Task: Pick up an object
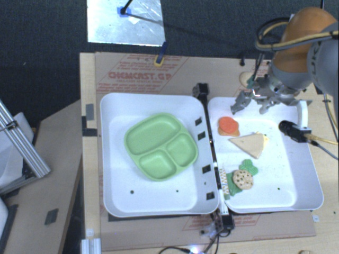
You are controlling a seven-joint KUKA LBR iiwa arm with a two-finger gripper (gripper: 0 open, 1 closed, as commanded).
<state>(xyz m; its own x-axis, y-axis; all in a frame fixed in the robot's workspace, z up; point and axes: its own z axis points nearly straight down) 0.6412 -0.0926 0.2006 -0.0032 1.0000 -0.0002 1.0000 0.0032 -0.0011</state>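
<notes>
Tool [253, 103] fingers spread, holding nothing, above my orange slice [228, 125]; descending off-centre, I'd judge it could slip away.

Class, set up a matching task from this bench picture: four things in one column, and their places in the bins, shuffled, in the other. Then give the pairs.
Things:
1. green divided plate
2. orange round piece
3. tan wedge
4. cookie on green leaf

Places:
A. right bin, middle
B. left bin
C. right bin, near front, by the divider
D. right bin, back part, below the gripper

Pairs: 1-B, 2-D, 3-A, 4-C
</notes>
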